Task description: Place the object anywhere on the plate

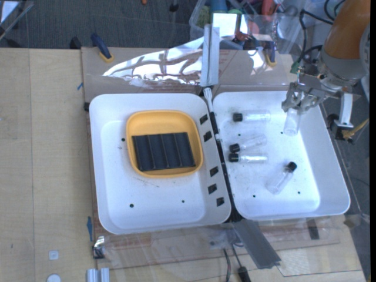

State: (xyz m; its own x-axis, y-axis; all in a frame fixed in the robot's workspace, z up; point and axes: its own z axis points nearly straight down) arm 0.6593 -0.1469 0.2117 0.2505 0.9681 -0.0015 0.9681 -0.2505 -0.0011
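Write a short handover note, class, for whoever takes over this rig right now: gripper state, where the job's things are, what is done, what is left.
Gripper: over the right bin's far right corner, shut on a clear vial that hangs upright below its fingers.
Plate: yellow, in the left bin, holding a black ridged insert.
Four more vials with black caps lie in the right bin.
Done: one vial lifted.
Left: carry it across the divider and set it on the plate.
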